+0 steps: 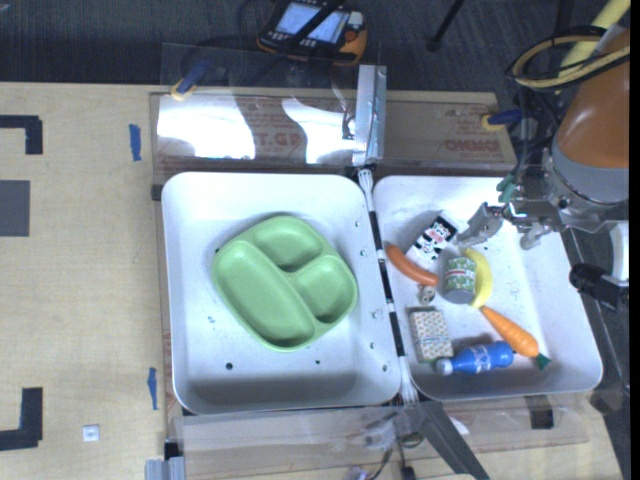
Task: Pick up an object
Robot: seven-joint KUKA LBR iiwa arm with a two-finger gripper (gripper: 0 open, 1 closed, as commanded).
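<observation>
The gripper (pixel 487 223) hangs over the right bin (pixel 575 313), and I cannot tell its state (nothing visibly held). Just below-left of it lie the small can (pixel 458 278) and yellow banana (pixel 483 276), touching, banana's length running up-down. The arm reaches in from the right, wrist high.

— What sort of place is this?
— A robotics lab. A grey arm (pixel 590 148) with an orange band reaches over two white bins (pixel 190 268) on a taped wooden bench (pixel 80 268).
— Anything more?
— A handheld control pendant (pixel 312 26) beyond the bench's far edge, with cables (pixel 555 58) nearby.
</observation>
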